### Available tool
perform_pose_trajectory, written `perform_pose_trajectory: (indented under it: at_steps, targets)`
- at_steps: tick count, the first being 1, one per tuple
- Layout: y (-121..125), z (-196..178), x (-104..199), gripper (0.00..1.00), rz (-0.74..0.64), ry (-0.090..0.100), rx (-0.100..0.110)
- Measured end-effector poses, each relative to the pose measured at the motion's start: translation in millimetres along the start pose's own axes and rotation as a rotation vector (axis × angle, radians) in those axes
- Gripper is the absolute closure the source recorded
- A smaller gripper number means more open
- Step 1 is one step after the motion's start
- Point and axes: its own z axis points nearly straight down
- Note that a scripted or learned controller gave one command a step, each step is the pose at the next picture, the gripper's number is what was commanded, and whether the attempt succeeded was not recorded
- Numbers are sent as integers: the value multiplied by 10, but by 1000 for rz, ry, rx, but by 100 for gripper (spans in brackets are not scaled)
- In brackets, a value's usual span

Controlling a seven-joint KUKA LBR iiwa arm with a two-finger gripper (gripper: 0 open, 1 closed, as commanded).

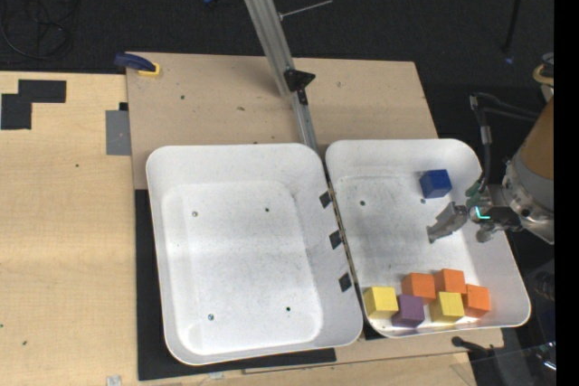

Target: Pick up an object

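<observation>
Six small blocks are crowding the near corner of the right bin (507,285): two yellow blocks (382,299), three orange blocks (419,285) and one purple block (411,311), several touching side to side, probably because the shallow walls are gathering them there. They are looking like matte, hard-edged cubes, easy to clamp on flat faces but awkward to separate. I am hanging my gripper (463,221) above the bin's middle, between this cluster and the blue block (435,183); my grey fingers are standing apart with nothing between them. I am judging the blue block, lying alone nearer the far wall, the simpler pick. Beside it, the left bin (172,167) is showing smooth white plastic speckled with dark marks. Beyond, a slanted aluminium rail (269,23) is crossing the tan bench (208,95).
</observation>
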Motion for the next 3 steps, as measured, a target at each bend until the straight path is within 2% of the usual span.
perform_pose_trajectory:
  at_steps: [1, 2, 3]
  targets:
    - [7, 547, -98, 0, -3, 1, 6]
    - [-12, 1161, -101, 0, -3, -1, -2]
    - [18, 1556, -102, 0, -3, -3, -10]
